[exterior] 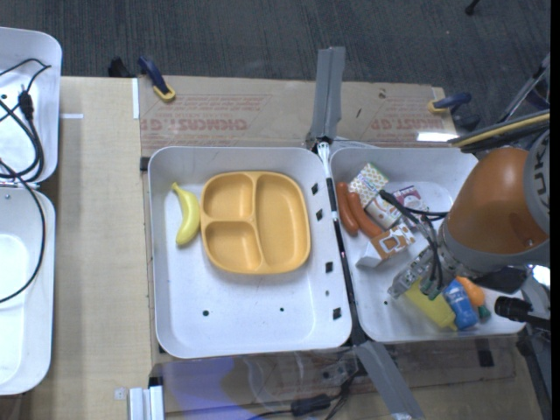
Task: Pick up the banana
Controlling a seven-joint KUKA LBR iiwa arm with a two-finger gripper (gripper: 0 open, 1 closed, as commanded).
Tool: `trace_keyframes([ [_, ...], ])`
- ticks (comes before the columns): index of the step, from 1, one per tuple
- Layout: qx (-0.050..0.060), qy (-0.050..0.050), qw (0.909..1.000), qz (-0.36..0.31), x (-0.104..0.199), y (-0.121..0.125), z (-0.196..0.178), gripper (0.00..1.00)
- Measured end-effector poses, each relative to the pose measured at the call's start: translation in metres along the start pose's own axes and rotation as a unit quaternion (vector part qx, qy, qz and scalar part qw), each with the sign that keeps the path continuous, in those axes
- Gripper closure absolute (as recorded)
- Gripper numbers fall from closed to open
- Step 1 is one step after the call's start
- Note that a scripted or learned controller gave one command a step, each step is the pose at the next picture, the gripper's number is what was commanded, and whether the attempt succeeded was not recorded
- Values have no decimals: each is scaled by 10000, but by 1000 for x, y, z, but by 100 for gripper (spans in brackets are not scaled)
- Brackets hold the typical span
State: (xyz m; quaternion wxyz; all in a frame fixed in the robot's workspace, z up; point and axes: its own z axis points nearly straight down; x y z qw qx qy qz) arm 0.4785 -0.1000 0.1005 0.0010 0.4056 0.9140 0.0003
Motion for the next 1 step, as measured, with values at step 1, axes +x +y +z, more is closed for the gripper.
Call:
trace_keyframes([
  [1, 11, 2, 9992, 393, -3, 46, -91, 100],
])
